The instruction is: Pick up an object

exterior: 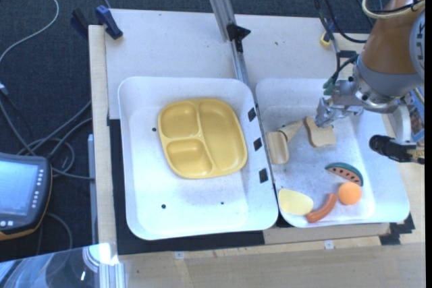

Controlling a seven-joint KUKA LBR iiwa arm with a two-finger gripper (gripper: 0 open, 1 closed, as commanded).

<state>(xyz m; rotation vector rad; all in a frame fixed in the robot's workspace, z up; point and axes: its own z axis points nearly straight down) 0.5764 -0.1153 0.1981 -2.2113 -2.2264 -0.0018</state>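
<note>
So my claw (327,112) is down in the right-hand bin (385,209), sitting right over a tan bread-looking piece (322,136). Honestly I can't tell from this angle whether the claw is open or closed, my own wrist blocks the view. The piece looks like it's lying flat on the bin floor, just under and a bit in front of the claw, so I'm not going to claim I've got anything. My read: I'm at the reach-down stage, nothing lifted yet, and the actual grab plus lift is all still ahead.

Closest neighbour after that is a small pale wedge (291,129) just to the side of the claw, toward the divider, and next to that a tan bread-roll thing (277,147) leaning near the bin's inner wall. Both are close enough that I could bump them if I come in sloppy.

Further out from the claw, toward the bin's front edge: a watermelon slice (345,173), then an orange ball (349,193) touching or nearly touching a little sausage (322,208), and a yellow flat piece (295,202) in the corner. All toy food by the look of it, any of them would count as "an object" if the bread one slips.

Way off on the far side from the claw, the other bin (135,145) holds a yellow divided plate (201,138), sitting flat. Not bothering with that, too wide for me I reckon.
</note>
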